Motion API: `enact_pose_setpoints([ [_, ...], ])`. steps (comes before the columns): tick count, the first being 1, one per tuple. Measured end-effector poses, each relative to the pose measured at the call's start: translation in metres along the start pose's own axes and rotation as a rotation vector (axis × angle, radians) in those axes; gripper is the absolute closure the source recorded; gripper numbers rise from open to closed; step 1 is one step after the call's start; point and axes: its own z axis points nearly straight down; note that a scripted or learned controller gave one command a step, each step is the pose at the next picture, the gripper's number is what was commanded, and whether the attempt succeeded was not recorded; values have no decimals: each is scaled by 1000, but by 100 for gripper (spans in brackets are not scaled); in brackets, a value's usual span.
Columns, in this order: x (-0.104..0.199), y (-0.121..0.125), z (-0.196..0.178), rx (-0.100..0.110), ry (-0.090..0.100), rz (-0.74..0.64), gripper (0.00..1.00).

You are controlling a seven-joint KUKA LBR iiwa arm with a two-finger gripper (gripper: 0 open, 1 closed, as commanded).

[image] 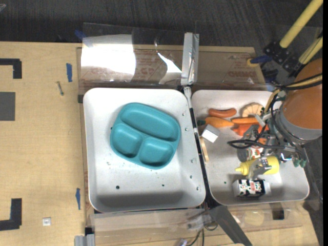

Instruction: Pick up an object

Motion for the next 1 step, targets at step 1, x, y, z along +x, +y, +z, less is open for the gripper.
enact_pose_setpoints([
  [1, -41, 27, -58, 1, 4, 251, 100],
])
